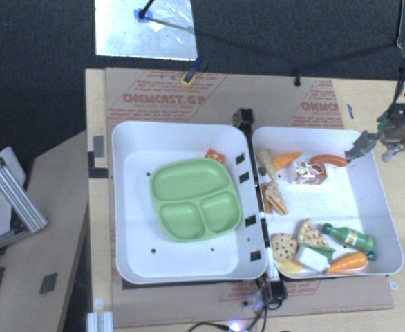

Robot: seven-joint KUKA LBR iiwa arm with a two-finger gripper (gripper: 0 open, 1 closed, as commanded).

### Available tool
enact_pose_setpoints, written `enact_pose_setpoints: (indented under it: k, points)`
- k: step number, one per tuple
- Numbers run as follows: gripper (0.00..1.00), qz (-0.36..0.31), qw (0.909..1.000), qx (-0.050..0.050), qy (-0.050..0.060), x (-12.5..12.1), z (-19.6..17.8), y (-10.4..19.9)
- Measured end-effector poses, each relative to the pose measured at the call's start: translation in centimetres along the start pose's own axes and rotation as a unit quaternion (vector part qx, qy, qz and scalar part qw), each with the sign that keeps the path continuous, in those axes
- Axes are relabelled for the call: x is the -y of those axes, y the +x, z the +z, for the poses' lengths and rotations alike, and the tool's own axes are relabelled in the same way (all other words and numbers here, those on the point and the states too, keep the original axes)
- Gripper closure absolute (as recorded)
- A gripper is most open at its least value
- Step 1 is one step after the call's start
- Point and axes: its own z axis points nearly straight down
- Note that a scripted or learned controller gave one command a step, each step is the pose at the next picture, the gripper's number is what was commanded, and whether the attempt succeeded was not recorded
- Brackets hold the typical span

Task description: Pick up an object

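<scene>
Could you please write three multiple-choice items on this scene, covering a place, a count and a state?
1. Where does the green bottle lie?
A. In the right bin
B. On the green tray
C. On the floor

2. How many compartments does the green tray have?
A. Two
B. Three
C. Five

3. How does the gripper stand?
A. Clamped on the bottle
B. Over the right bin's far right corner, holding nothing
C. Resting on the tray

Answers: 1 A, it lies near that bin's front right corner. 2 B, one large, two small. 3 B, nothing sits between its fingers.
</scene>
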Motion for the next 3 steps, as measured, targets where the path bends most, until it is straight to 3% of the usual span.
enact_pose_setpoints:
  k: [1, 3]
  points:
    - [0.00, -0.002, 1.0000, 0.001, -0.006, -0.2, -0.7, 0.1]
    - [0.00, -0.001, 1.0000, 0.001, -0.004, 0.9, 9.3, 0.9]
